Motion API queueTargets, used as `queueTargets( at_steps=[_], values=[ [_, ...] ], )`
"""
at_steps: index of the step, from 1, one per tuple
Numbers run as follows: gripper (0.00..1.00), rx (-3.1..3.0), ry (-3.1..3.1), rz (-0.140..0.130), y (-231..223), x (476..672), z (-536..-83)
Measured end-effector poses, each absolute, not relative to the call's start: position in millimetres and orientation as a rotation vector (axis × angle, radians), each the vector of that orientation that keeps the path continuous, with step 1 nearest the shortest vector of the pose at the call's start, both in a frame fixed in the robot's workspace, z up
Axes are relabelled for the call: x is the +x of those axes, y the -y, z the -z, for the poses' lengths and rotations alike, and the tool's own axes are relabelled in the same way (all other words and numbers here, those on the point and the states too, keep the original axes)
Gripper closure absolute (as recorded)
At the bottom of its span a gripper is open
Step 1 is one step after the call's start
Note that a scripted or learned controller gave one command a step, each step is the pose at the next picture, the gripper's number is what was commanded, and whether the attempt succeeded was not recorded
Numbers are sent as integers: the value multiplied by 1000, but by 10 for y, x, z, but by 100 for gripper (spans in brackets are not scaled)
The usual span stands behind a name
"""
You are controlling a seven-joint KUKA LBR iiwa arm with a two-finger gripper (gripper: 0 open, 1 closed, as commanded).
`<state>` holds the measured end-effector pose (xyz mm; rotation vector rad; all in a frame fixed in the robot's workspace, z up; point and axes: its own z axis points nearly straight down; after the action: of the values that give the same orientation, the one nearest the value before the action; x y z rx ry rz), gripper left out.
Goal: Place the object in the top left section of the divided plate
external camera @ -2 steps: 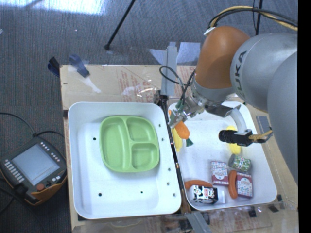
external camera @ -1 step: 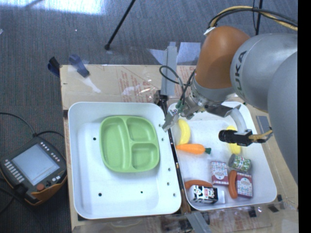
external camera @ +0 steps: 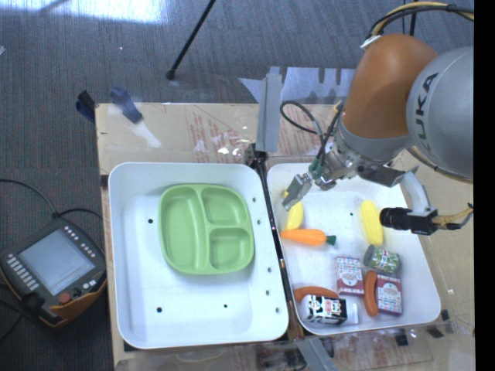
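Arm (external camera: 410,99) reaching in from right, bent over right bin (external camera: 429,284), claw (external camera: 296,189) low at bin's upper-left corner, just above banana (external camera: 295,216). Claw state: cannot tell, nothing visibly held. "KUKA" partly readable on arm. Green plate (external camera: 206,228) in left bin (external camera: 139,284), sections bare. In right bin: carrot (external camera: 307,237) below banana, corn (external camera: 372,222), red cartons (external camera: 349,275), hot dog (external camera: 315,292), cow-print pack (external camera: 325,308). Pendant (external camera: 52,267) on floor at left.
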<state>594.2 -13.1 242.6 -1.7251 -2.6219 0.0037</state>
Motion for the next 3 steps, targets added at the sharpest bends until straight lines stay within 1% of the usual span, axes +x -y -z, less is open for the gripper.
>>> queueTargets(
  at_steps=[1, 2, 3],
  values=[
    [100, -1720, 2622, -7, 125, 5948, -2501],
    [100, -1744, 2608, -5, -443, 5938, -2144],
    [100, -1602, 2701, -3, -467, 6443, -2490]
  ],
)
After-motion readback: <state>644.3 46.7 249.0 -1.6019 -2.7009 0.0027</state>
